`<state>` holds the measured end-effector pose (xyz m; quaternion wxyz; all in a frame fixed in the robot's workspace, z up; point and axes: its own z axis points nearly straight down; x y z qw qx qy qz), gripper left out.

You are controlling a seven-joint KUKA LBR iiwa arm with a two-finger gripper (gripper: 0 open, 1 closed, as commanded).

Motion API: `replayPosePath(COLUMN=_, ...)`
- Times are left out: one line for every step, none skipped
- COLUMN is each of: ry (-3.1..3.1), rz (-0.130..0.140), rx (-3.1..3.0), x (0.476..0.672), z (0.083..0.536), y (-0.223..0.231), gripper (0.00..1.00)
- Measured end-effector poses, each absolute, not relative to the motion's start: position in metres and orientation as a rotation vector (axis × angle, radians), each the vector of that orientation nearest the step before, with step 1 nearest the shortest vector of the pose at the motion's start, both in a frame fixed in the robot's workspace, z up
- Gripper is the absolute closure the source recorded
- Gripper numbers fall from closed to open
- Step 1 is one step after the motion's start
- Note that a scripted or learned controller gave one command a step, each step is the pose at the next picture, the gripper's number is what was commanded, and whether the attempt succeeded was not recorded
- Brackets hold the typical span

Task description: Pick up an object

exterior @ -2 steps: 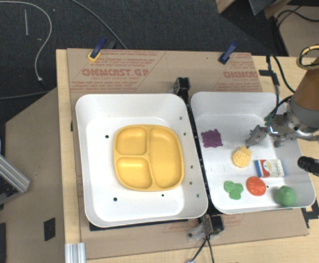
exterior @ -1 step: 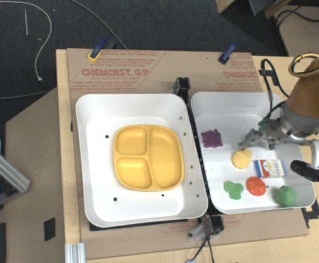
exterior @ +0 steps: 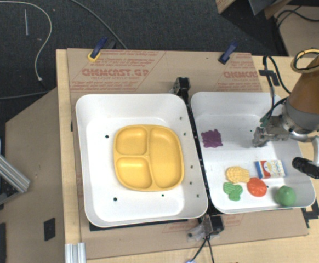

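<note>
Green ball [exterior: 284,195] nearest, beside tomato [exterior: 257,187]; claw [exterior: 260,137] low over bin [exterior: 225,106], grip unreadable; best centred over one piece before closing.

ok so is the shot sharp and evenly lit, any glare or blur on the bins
Camera view: even, soft light, faint shadows under the yellow plate and toys; mild sheen on the left bin, no harsh glare; the gripper looks slightly soft; small toys like the green ball lack fine detail.
</note>
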<state>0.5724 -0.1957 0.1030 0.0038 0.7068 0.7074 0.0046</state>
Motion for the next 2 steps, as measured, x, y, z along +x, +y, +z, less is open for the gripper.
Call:
replayPosePath(ry=2.219, rz=0.005, rx=2.215, x=0.578, z=0.167, y=-0.196, gripper=1.0)
replayPosePath(ry=2.218, rz=0.006, rx=2.215, x=0.58, z=0.222, y=-0.196, gripper=1.0)
